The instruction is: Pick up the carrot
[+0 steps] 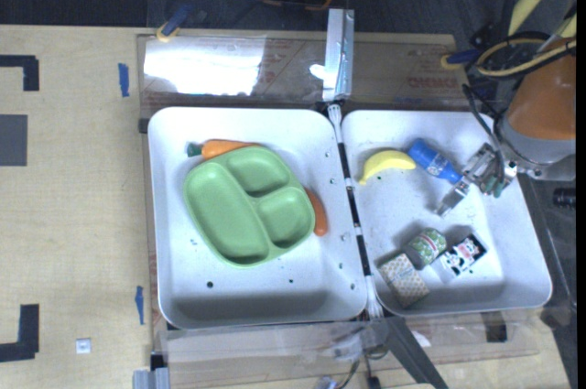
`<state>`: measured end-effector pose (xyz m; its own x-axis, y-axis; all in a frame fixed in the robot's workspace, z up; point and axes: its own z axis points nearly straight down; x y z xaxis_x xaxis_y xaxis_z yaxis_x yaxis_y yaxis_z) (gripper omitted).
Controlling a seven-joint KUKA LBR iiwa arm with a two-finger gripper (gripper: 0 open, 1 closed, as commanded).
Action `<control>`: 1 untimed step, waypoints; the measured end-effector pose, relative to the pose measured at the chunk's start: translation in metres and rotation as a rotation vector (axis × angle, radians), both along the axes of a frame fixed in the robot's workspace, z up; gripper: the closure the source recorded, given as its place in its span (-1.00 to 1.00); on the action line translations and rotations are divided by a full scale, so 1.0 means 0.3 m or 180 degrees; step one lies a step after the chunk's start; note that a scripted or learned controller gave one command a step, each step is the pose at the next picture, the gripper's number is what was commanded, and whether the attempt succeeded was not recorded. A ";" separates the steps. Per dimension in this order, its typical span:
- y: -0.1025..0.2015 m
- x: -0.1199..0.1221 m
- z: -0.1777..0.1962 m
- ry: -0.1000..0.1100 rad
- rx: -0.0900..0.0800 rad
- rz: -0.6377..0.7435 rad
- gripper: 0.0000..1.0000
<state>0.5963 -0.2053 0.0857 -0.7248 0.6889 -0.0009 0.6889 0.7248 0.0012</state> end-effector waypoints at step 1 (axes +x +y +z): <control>-0.058 0.098 -0.002 -0.0011 -0.0002 0.0993 -1.00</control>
